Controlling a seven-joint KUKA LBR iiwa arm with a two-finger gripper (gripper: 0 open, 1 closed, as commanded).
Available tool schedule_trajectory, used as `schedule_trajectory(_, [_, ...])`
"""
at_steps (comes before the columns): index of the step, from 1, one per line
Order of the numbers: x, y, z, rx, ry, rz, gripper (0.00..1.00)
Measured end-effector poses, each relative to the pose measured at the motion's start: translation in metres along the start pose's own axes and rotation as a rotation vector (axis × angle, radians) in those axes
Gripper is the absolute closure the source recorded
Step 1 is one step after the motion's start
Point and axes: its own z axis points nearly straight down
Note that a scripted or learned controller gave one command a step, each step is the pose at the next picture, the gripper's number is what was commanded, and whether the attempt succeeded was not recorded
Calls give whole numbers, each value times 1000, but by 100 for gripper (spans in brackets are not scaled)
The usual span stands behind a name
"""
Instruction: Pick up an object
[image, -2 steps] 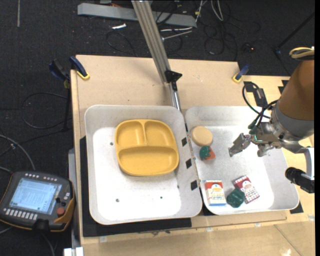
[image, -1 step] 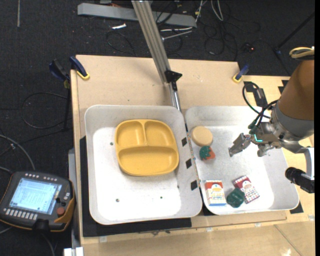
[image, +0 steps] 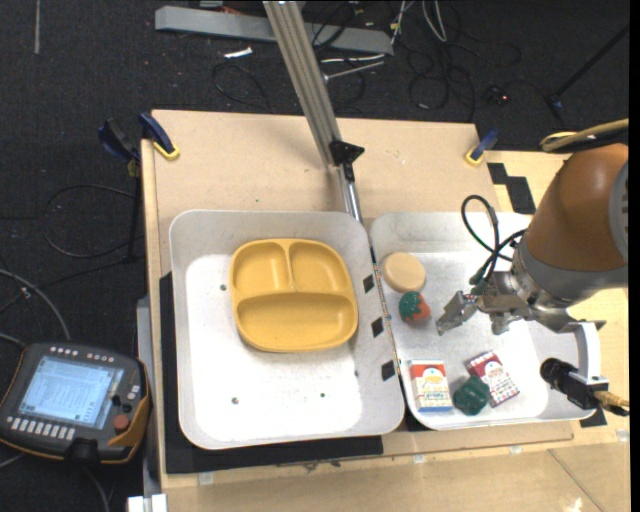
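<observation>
Tool (image: 455, 312) hangs with fingers apart, clamping nothing, just beside the small round red-and-green toy fruit (image: 414, 307) mid-bin in the right white bin (image: 440, 232); probably light, stiff, slippery, so grip across its middle.

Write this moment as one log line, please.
end effector: over right bin | nearest: red-green ball | holding: nothing seen

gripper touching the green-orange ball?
Apart. Camera view shows white bin floor between the gripper and the ball.
</observation>
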Motion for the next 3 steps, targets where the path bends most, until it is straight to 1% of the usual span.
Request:
schedule_trajectory(1, [11,2,51,0,0,0,0])
schedule_trajectory(2, [11,3,102,-8,-1,1,0])
schedule_trajectory(3, [11,3,91,-9,-1,1,100])
